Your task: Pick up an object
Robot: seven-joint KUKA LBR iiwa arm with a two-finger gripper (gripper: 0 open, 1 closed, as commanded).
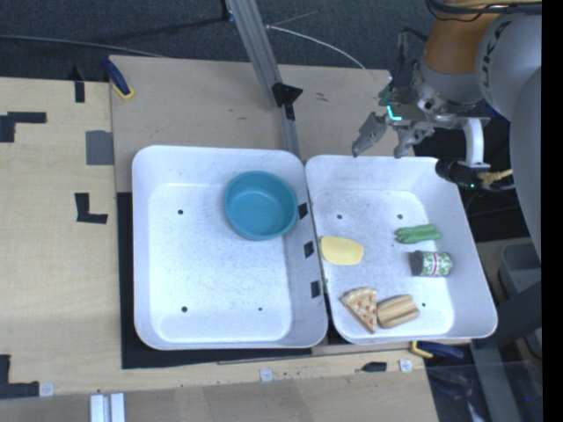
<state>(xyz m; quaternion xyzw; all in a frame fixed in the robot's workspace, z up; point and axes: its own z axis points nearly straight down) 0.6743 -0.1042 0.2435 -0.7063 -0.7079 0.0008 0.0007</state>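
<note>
My gripper [385, 142] hangs over the far rim of the right bin [369, 192], its two fingers spread open with nothing between them. Well below it in that bin lie a yellow lemon-shaped piece [341, 251], a green pea pod [417, 233], a small green and white can [430, 264] on its side, a pizza slice [360, 308] and a hot dog bun [396, 309]. A blue bowl [259, 204] sits in the left bin [176, 271] near its far right corner.
A slanted metal pole [260, 51] with a black clamp stands just behind the seam between the bins. Black clips sit along the seam. The grey arm [528, 77] fills the right side above the right bin.
</note>
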